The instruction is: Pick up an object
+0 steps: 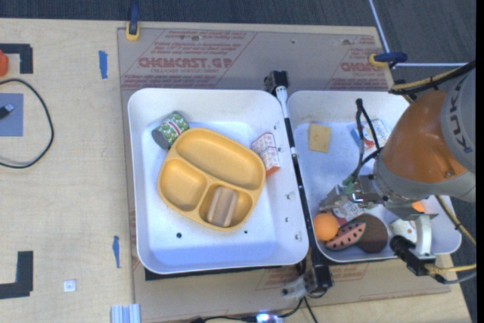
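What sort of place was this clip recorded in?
Likely a robotics lab test bench, not a home: two white bins clamped on a wooden board, toy-like items such as a yellow divided tray, and loose cables beside the grey-and-orange arm.

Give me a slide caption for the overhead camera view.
KUKA arm lowers its pincer over the right bin beside an orange ball.

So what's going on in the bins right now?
The arm has reached into the right bin, its gripper low over the clutter at the near end: an orange ball and a dark brown slice-shaped toy. Nothing is visibly gripped. A tan square lies farther back. The left bin holds a yellow divided tray.
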Tool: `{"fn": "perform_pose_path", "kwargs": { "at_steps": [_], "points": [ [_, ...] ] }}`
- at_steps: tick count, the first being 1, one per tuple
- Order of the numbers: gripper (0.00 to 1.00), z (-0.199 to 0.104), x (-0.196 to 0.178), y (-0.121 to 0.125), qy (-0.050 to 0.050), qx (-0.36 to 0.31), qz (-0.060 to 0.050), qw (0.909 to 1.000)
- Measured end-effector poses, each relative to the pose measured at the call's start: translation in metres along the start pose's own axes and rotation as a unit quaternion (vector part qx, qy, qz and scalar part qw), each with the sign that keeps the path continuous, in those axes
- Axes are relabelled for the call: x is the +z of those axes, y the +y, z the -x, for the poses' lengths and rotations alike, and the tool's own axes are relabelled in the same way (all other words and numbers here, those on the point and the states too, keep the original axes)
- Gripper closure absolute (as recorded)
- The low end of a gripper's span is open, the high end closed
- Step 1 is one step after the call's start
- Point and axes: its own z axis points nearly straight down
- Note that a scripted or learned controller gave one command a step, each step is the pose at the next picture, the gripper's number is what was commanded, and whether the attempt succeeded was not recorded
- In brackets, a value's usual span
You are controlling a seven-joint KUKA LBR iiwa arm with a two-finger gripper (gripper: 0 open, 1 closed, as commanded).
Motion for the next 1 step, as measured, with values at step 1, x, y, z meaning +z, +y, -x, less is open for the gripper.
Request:
{"fn": "perform_pose_path", "kwargs": {
  "at_steps": [1],
  "points": [
    [0.0,-0.0002,0.0001,-0.0001,0.0,0.0,0.0,1.0]
  ]
}}
